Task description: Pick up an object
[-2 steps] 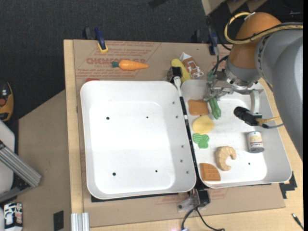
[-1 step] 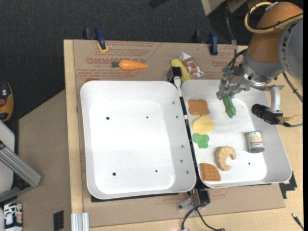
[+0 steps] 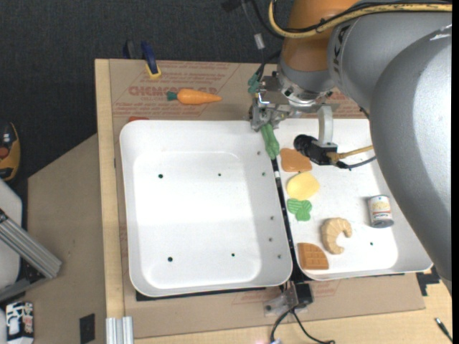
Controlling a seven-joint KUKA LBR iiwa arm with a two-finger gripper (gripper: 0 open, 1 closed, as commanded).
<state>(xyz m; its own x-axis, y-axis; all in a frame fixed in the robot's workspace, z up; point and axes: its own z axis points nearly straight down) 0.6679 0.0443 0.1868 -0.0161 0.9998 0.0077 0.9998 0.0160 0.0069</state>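
My gripper point(image 3: 262, 118) hangs over the far end of the divide between the two bins. A long green pod point(image 3: 271, 142) slants down from between its fingers, over the right bin's left rim, and the fingers are shut on its top end. In the right bin point(image 3: 401, 256) lie an orange-brown slice point(image 3: 294, 161), a yellow piece point(image 3: 303, 185), a small green floret point(image 3: 300, 208), a croissant point(image 3: 336, 234), a waffle piece point(image 3: 313, 256) and a small can point(image 3: 380, 211).
The left bin point(image 3: 143, 192) sits beside the right one. A toy carrot point(image 3: 193, 97) lies on the cardboard behind the left bin. A blue and yellow item point(image 3: 150, 61) rests at the far edge. The arm's bulk covers the right bin's far right corner.
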